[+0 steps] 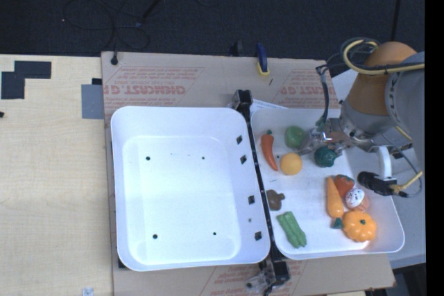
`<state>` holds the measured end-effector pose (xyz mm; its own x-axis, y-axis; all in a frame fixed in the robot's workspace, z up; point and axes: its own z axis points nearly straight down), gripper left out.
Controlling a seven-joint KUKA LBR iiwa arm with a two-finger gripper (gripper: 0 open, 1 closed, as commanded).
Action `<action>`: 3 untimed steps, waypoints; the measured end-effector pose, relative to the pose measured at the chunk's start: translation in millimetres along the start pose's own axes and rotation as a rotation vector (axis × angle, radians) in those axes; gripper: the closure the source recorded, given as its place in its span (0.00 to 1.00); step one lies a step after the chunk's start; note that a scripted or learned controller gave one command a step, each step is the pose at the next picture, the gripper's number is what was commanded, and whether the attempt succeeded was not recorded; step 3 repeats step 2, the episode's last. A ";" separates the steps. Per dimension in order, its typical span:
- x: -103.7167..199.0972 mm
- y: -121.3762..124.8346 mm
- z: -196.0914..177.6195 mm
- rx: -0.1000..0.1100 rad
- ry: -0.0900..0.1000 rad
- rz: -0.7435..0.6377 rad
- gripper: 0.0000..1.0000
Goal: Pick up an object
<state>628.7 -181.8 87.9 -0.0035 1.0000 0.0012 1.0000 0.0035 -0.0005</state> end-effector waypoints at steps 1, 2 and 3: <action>-1.0 -2.1 -9.8 0.003 0.000 0.002 1.00; 52.1 9.0 -121.7 -0.009 -0.001 -0.002 1.00; 52.1 9.0 -121.7 -0.009 -0.001 -0.002 1.00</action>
